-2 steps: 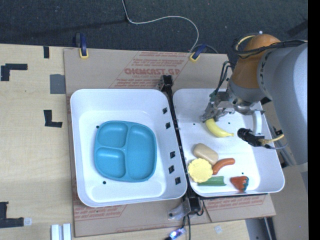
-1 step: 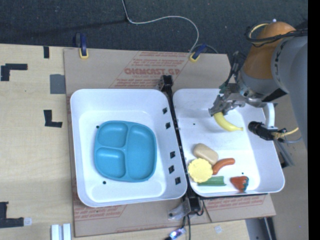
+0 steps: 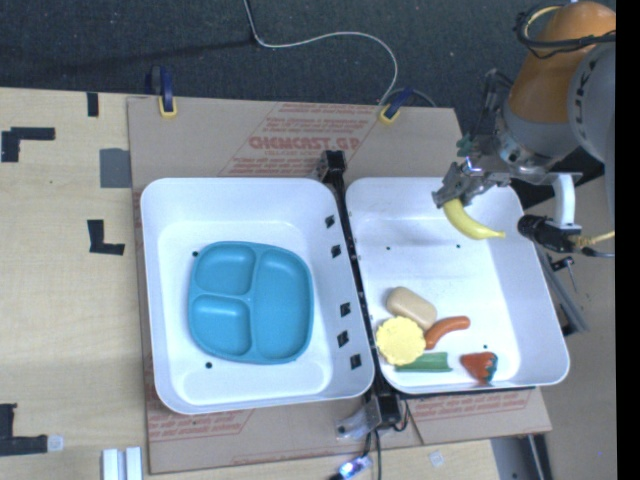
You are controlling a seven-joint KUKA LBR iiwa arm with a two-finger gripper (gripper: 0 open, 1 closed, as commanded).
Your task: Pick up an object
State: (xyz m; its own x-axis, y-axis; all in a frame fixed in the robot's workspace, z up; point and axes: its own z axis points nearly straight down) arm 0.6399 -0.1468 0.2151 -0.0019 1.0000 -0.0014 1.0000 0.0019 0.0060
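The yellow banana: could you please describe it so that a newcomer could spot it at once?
Look in the right-hand white bin, at its far end. The banana hangs from the gripper, between its fingers, far from the other toy foods at the near end, and is the only curved yellow piece.

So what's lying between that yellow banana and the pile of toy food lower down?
Nothing: in the camera view, just bare white bin floor separates the banana from the bread roll.
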